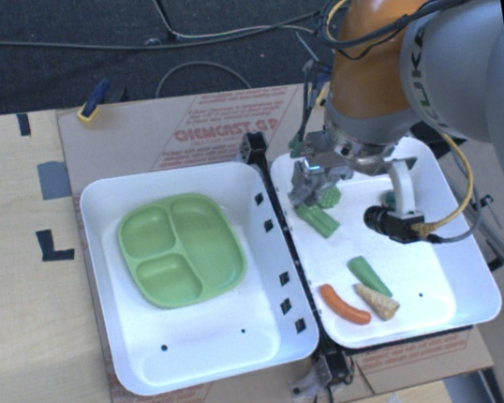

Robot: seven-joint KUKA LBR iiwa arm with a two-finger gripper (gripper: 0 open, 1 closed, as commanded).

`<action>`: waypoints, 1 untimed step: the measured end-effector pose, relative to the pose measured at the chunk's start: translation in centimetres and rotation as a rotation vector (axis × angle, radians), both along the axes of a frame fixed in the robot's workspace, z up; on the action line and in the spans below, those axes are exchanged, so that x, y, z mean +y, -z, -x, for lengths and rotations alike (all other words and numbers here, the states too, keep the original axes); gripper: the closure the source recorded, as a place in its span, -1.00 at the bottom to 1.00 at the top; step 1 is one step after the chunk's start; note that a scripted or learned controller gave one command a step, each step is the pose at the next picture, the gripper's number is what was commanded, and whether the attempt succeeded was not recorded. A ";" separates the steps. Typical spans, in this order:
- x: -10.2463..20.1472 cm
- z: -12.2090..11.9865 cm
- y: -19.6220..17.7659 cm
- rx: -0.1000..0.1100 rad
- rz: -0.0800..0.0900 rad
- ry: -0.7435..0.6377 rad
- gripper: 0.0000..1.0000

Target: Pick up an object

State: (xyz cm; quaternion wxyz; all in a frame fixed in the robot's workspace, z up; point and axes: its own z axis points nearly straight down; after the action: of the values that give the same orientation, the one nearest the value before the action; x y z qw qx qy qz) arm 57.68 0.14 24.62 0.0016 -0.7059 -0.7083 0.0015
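Where the arm (pixel 419 55) reaches in from the right, its gripper (pixel 311 186) sits low over the upper left corner of the right bin (pixel 458 305); whether it is open or closed cannot be told. A green piece (pixel 318 220) lies directly beneath it, touching or just under the tip. Left bin (pixel 122 340) holds a green divided plate (pixel 182 250). Near the right bin's front edge lie a green wedge (pixel 369 275), a tan cone (pixel 378 301) and an orange carrot (pixel 343 305), close together.
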 end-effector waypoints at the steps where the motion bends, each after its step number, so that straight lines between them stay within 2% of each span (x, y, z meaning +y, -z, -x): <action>1: 4.9 1.7 -0.4 -0.001 0.000 0.000 1.00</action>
State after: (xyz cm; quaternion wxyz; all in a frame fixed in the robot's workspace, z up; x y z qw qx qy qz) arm 55.96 5.06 24.98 0.0012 -0.7058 -0.7084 0.0009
